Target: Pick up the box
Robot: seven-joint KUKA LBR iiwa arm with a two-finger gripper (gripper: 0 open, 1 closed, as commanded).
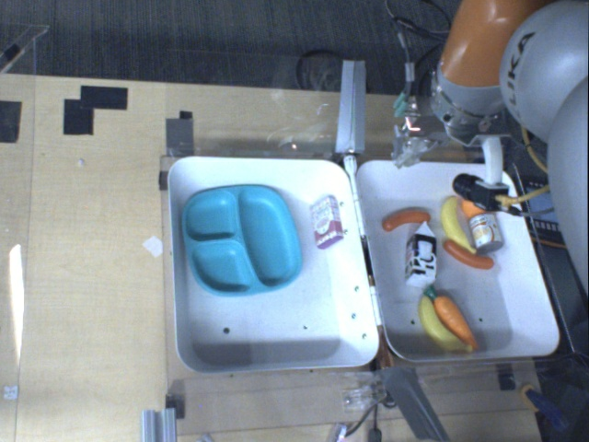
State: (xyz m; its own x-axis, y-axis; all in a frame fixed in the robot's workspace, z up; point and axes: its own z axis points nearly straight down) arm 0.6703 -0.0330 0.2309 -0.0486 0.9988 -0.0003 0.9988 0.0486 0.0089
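Observation:
A small pink and white box lies in the left bin, just right of a blue divided plate and close to the bin's right wall. A black and white carton lies in the right bin, near its middle. My gripper hangs over the back left corner of the right bin, above its rim. It is well apart from both the box and the carton and touches nothing.
The right bin also holds a red sausage, a second sausage, a banana, a can, and a carrot lying on another banana. A metal divider stands behind the bins.

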